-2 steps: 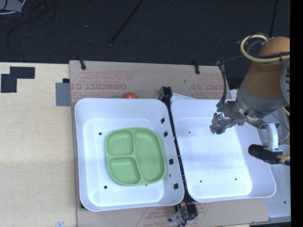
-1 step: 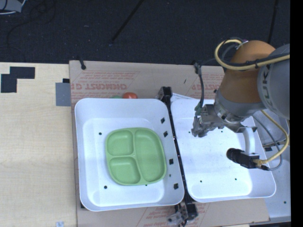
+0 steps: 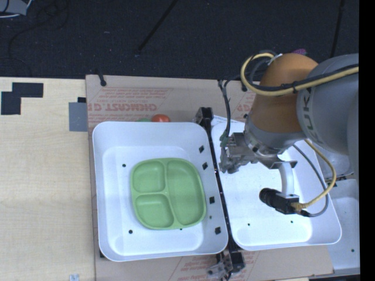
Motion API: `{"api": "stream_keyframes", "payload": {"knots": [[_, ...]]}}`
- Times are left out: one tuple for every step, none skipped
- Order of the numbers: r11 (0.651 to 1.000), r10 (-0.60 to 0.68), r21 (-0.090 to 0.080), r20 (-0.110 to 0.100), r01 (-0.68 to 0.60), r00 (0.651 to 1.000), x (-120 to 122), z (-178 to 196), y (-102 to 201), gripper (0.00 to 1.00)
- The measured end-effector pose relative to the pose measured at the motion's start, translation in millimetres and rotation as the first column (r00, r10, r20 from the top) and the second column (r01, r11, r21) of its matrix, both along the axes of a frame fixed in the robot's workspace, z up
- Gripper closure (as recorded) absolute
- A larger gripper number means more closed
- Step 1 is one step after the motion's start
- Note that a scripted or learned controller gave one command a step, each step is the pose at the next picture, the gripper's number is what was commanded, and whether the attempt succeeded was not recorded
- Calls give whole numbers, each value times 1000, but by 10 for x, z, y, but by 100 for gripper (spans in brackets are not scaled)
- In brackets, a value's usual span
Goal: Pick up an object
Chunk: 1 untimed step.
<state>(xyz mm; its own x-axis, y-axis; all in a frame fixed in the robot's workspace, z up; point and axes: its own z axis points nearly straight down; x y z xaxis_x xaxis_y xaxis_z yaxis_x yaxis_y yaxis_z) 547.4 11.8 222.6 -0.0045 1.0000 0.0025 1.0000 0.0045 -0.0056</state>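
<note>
From my remote seat, the pale green divided plastic plate [image 3: 168,193] sits left of the end effector [image 3: 229,160], one bin over. Can't tell its grip state.

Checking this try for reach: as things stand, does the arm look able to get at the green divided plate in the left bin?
Probably yes. The green divided plate lies flat and uncovered in the left bin, with the gripper just across the divider. The plate's low, flat form may be awkward to grasp.

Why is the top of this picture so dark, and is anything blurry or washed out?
Camera view: the dark top is unlit black floor beyond the bench; the white bins look bright, nearly washed out; the green plate is sharp; the gripper is murky in the arm's shadow.
</note>
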Motion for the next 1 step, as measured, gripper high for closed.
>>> {"api": "stream_keyframes", "payload": {"knots": [[1000,-1,-1,1,1,1000,44,-89,509,100]]}}
